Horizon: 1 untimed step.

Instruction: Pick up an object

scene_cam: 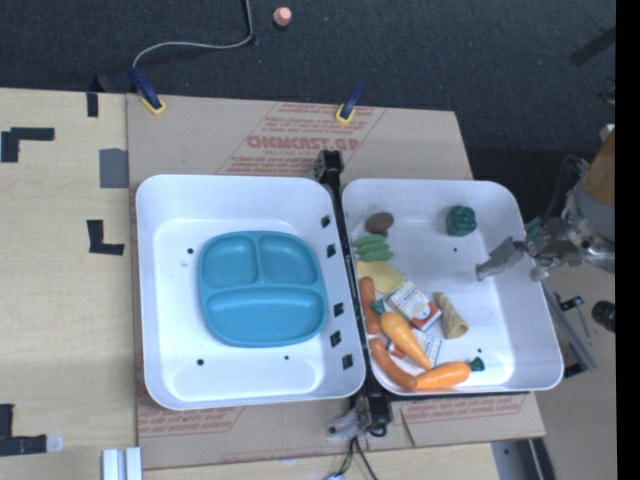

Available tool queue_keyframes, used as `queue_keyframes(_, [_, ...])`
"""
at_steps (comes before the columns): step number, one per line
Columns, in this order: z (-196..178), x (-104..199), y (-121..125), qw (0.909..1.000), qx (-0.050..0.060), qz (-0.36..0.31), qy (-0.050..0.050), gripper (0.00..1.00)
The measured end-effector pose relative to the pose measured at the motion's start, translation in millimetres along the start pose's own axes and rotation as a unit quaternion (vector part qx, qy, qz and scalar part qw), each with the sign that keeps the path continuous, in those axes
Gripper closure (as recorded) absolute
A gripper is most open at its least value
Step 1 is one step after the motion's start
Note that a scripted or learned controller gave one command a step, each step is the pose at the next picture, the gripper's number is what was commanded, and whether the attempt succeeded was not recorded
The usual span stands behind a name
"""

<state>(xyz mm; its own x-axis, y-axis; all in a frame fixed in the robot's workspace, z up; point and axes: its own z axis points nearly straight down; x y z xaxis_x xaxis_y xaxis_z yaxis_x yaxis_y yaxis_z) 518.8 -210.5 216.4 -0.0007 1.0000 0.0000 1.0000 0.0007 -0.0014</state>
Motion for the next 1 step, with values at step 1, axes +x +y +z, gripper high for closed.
queue_keyframes(1, [49.3, -12.2, 63.5, 1.0, 0.0, -0.001, 0.0, 0.0])
